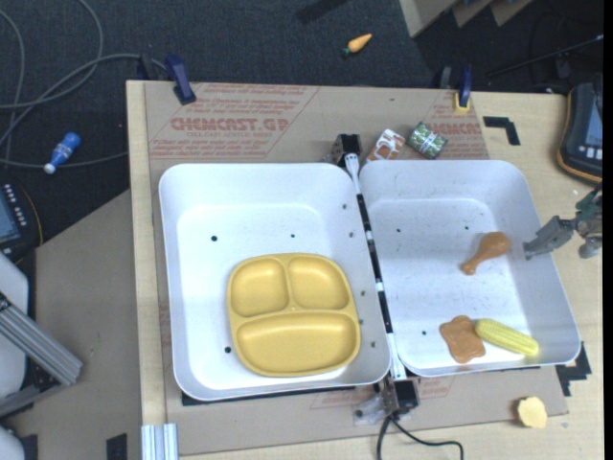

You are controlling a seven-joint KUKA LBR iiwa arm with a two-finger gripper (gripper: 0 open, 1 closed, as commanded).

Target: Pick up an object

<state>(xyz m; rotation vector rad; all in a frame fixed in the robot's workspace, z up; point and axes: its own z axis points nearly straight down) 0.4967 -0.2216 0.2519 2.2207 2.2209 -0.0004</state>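
The right bin [498, 185] holds a tan toy drumstick [487, 251] near its right wall. A brown flat toy piece [462, 338] and a yellow corn cob [507, 336] lie side by side at its front. My gripper [548, 237] is a small grey shape over the bin's right rim, just right of the drumstick and apart from it. Nothing shows in its grasp. A yellow divided plate [292, 312] lies in the left bin [192, 209].
Behind the bins on the cardboard sit a small green can [428, 140] and a white-brown packet [388, 145]. A yellow chunk [531, 411] lies on the bench at the front right. Blue clamps [179, 77] grip the board's back edge.
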